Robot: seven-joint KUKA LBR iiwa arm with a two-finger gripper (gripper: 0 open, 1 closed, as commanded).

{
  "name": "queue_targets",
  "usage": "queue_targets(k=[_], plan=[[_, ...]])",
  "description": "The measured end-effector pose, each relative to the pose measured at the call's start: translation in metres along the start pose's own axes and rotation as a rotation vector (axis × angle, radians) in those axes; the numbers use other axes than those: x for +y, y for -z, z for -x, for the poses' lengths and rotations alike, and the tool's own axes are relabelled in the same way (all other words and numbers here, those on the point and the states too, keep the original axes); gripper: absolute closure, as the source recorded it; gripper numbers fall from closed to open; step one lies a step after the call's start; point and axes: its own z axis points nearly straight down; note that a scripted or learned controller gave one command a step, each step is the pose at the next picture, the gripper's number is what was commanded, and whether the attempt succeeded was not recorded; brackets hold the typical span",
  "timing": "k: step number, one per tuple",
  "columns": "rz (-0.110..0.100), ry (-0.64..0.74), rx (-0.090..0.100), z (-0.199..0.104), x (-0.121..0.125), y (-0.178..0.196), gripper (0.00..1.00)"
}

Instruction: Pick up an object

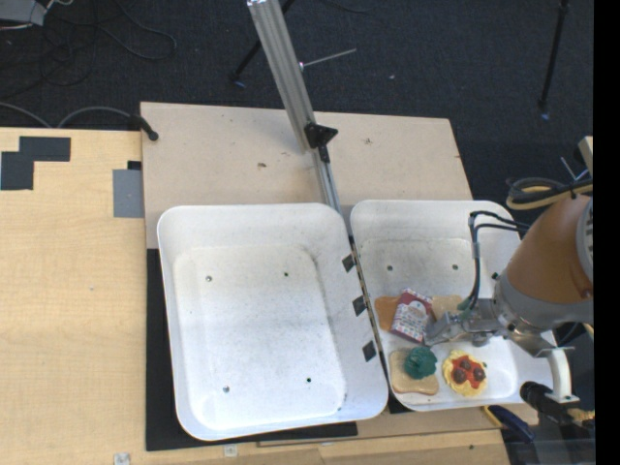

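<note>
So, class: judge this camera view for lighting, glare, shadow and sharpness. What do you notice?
Camera view: even, soft overhead light; the two shallow white plastic bins look bright, with no hard glare; faint shadow along the wide left bin's inner walls; dark carpet behind loses detail; the small toy foods, like the green round piece, look soft and grainy, and the grey gripper beside them is slightly blurred.
</note>
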Motion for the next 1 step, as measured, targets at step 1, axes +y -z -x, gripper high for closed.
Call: queue_targets(k=[1], plan=[[-0.001, -0.004, 0.001, 0.0008, -0.0003, 0.011, 1.0]])
